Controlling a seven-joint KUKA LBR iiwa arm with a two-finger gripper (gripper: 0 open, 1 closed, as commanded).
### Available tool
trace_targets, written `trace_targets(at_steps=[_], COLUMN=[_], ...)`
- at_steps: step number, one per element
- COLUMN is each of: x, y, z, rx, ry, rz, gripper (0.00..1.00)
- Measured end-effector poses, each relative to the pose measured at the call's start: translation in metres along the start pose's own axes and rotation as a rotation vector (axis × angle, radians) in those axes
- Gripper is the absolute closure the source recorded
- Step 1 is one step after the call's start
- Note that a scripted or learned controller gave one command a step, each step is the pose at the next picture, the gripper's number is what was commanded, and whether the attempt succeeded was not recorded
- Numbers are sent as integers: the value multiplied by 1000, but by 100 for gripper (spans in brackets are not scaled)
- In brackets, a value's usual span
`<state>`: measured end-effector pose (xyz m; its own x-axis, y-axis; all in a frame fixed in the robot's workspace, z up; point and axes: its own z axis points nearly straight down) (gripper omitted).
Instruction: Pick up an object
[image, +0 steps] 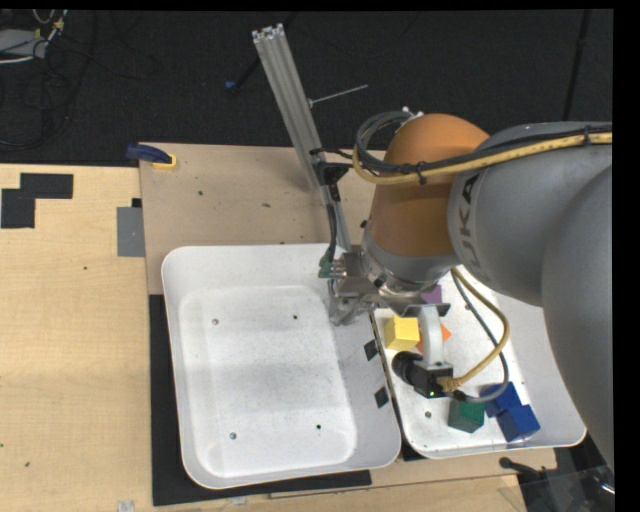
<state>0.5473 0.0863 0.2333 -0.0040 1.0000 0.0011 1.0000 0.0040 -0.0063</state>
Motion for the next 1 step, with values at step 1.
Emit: trace_targets(at_steps=[1], x=[-2], y=[0], z=[-1], rx=[-1], ry=[-2], rz=[2], gripper=[0])
